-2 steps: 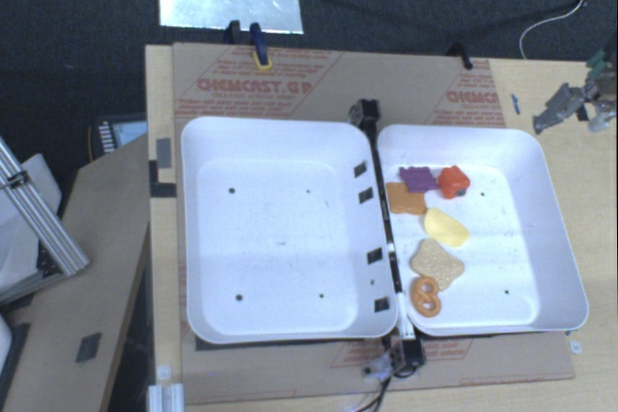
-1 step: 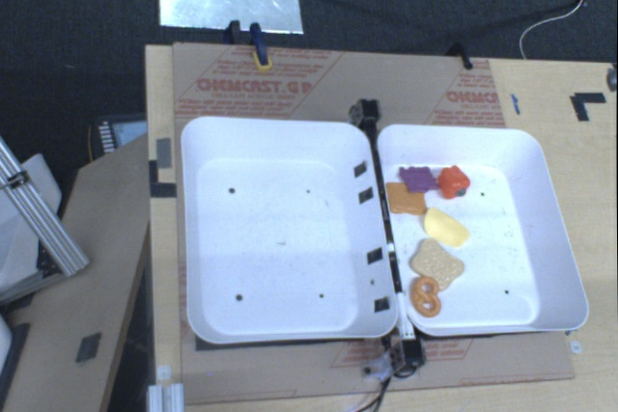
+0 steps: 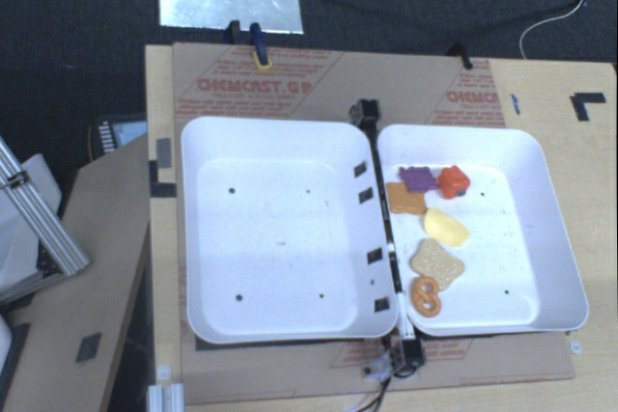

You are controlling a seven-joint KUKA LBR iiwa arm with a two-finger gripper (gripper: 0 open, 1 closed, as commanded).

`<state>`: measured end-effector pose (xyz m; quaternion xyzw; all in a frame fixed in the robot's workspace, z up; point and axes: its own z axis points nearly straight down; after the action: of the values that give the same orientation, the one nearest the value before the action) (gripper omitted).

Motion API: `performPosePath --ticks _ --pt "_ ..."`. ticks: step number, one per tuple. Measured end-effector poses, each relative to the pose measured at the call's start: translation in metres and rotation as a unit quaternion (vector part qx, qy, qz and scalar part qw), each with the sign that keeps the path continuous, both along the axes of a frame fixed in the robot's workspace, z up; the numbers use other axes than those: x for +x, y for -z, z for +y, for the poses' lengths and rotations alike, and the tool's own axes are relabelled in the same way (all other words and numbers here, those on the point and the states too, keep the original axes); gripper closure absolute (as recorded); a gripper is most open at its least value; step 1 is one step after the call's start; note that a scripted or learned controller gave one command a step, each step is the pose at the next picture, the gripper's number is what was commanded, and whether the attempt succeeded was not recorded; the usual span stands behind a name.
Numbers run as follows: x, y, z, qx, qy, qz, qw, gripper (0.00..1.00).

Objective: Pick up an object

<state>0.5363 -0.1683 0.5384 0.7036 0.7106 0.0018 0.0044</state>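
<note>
6 toys (image 3: pixel 432 229) crowd right bin (image 3: pixel 541 236) left side; right half open.

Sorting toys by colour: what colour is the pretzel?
Orange pretzel, right bin, camera view.

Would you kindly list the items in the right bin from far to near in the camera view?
Purple piece and red piece at about the same depth → orange-brown piece → yellow piece → tan cracker-like piece → orange pretzel-like piece.

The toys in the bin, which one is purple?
The small purple toy, at the far end of the right bin. The red one beside it, the orange, yellow and tan pieces are all other colours.
</note>
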Motion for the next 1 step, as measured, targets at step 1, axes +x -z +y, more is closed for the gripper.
performPosePath --ticks 1 --pt "-0.0294 0.0029 0.1086 0.0031 -0.003 0.003 1.0000 1.00"
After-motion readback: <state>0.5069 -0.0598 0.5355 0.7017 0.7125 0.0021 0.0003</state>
